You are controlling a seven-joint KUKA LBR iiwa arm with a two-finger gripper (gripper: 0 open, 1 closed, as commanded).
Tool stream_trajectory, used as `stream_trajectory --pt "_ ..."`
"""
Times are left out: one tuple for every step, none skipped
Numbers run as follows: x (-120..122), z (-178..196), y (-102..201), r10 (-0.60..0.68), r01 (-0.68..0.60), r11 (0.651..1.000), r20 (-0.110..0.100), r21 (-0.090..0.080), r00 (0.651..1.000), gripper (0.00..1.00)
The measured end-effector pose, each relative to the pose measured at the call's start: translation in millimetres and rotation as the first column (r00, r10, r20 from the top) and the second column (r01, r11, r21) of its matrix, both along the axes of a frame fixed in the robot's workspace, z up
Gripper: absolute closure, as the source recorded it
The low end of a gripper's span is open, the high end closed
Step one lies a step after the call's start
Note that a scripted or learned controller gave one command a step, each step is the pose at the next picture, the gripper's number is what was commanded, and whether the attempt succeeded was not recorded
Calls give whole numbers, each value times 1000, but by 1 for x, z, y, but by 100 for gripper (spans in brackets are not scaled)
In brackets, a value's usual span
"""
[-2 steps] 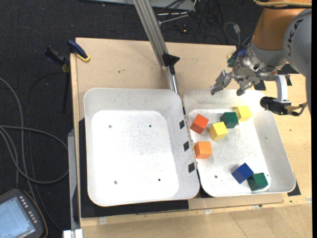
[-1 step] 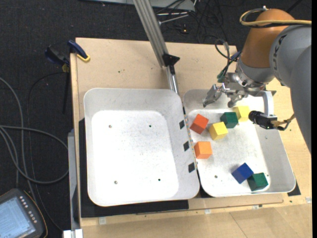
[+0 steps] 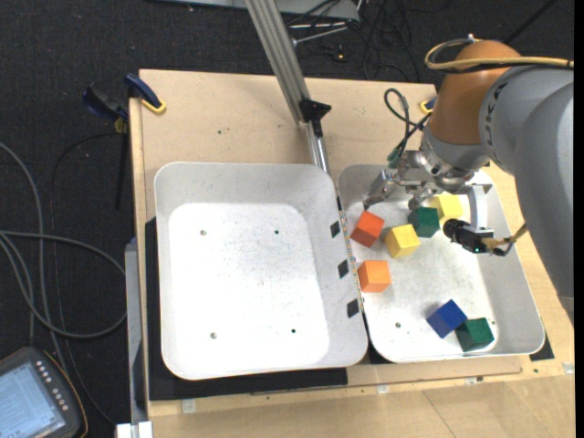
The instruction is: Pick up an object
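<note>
While the grey arm (image 3: 511, 108) with its orange band (image 3: 470, 89) reaches in from the right, the gripper (image 3: 412, 182) sits low over the back of the right bin (image 3: 511, 286); can't tell its state, the wrist hides it. Blocks all lie in the right bin: a green cube (image 3: 425, 221) just below the gripper, touching or nearly touching a yellow cube (image 3: 402, 240) at its lower left, and another yellow block (image 3: 451, 206) just to its right, partly under the wrist hardware. An orange-red cube (image 3: 367, 228) lies near the bin's left wall, tilted, with an orange cube (image 3: 374, 276) below it. At the front right corner a blue cube (image 3: 447, 318) sits just beside a dark green cube (image 3: 475, 334), apparently touching. Left bin (image 3: 182, 190) is beside the right one, rims overlapping. Nothing visibly lifted; every block rests on the bin floor. A blue-and-yellow clamp (image 3: 128, 99) sits at the bench's (image 3: 228, 108) back left corner.
</note>
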State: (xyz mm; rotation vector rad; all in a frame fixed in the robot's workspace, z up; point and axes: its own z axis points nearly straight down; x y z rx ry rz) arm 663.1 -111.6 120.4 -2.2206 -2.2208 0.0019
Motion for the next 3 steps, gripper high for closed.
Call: stream_trajectory --pt "1 13 -1 -1 1 1000 5 -1 1000 100" --pt "-1 65 -10 -1 1 1000 9 -2 1000 100" --pt "8 124 -3 3 -3 1000 11 -1 1000 100"
